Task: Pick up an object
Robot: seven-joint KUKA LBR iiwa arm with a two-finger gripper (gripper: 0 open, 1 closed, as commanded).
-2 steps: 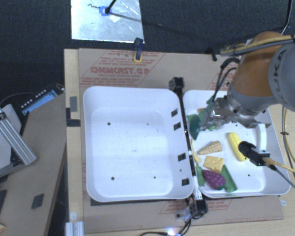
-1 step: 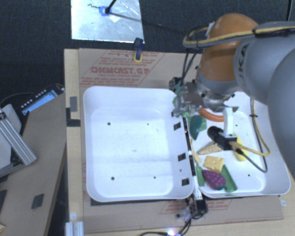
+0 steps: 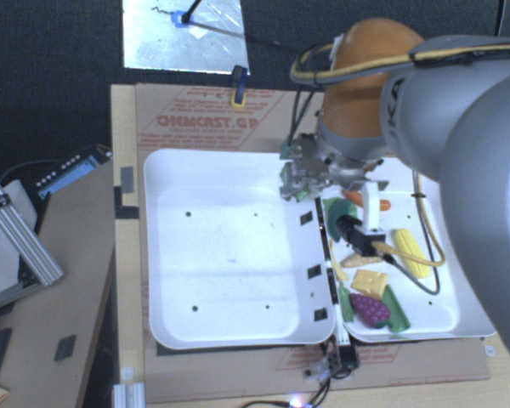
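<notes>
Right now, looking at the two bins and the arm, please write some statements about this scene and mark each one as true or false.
1. The toy food lies in the right bin. True.
2. A corn cob lies beside the purple grapes, touching them. False: the two are apart, with the corn nearer the bin's right side.
3. The gripper is above the far end of the divide between the bins. True.
4. The left bin holds a yellow cheese wedge. False: the cheese wedge is in the right bin.
5. A blue clamp sits at the cardboard's far edge. True.
</notes>
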